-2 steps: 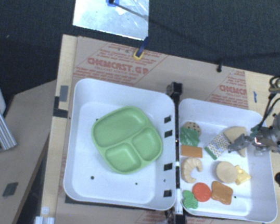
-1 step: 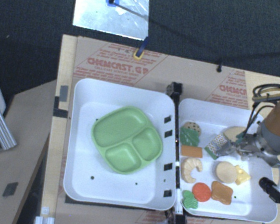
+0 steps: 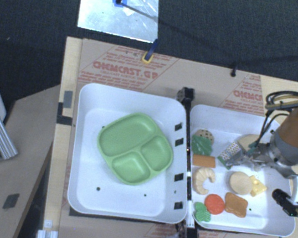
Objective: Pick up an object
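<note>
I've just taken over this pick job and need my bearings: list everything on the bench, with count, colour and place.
bins: 2, white, side by side on the bench
tray: 1, green, three compartments, in the left bin
cookie: 1, tan with dark spots, right bin, upper left
leafy piece: 1, dark green, just below the cookie
cracker: 1, orange-tan, below the leafy piece
croissant: 1, pale, right bin middle
tomato: 1, red, near the front
broccoli: 1, green, front left corner
toast: 1, brown, front
bun: 1, cream, centre
cheese: 1, yellow, beside the bun
grater: 1, grey, by the gripper
arm: 1, grey and orange, over the right bin
gripper: 1, grey, low over the right bin

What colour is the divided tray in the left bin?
Light green; the divided tray shows clearly in the camera view.
</note>
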You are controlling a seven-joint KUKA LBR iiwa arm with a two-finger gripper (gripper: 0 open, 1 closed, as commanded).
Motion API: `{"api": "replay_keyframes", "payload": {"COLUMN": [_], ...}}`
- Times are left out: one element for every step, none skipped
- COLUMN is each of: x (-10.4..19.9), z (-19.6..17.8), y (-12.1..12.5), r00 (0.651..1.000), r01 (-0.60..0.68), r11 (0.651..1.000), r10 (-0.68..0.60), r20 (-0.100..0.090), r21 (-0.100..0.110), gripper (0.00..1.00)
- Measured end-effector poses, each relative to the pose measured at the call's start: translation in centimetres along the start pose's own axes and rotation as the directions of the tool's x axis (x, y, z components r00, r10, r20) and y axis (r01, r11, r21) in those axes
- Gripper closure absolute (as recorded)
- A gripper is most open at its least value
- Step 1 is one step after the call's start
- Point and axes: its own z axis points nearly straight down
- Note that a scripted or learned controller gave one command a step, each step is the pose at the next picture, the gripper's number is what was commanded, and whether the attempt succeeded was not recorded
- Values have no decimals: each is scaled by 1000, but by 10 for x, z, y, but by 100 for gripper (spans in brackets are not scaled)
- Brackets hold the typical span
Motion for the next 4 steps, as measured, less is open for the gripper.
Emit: {"api": "replay_keyframes", "payload": {"x": [1, -1, -5, -5], "z": [-13, -68, -116, -138], "y": [3, 15, 10, 11], "r00": [1000, 1000, 1000, 1000], "r01": [2, 3, 2, 3], "r11": [1000, 1000, 1000, 1000], "r10": [-2, -3, -2, -3], "r20": [0, 4, 4, 3], "r21": [-10, -4, -3, -2], "gripper": [100, 100, 100, 100]}}
